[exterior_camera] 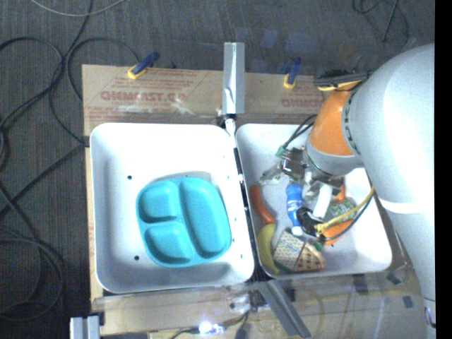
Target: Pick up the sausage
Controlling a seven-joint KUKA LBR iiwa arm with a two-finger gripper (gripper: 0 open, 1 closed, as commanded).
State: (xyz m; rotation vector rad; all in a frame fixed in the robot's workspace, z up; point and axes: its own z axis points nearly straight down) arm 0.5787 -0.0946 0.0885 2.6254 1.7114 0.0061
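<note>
The sausage (pixel 259 203), a slim reddish-orange piece, lies in the right bin (pixel 367 256) along its left wall. My gripper (pixel 300 186) hangs over the middle of that bin, to the right of the sausage and apart from it. A small blue and white object (pixel 293 198) sits right at the gripper, partly covered by it. Nothing shows the sausage being held.
Below the sausage lies a yellow-green banana (pixel 265 246) beside a patterned tan wedge (pixel 301 253). An orange carrot-like piece (pixel 340 224) rests to the gripper's right. The left bin (pixel 113 154) holds a blue divided plate (pixel 185 219). A metal divider post (pixel 232 83) stands behind the bins.
</note>
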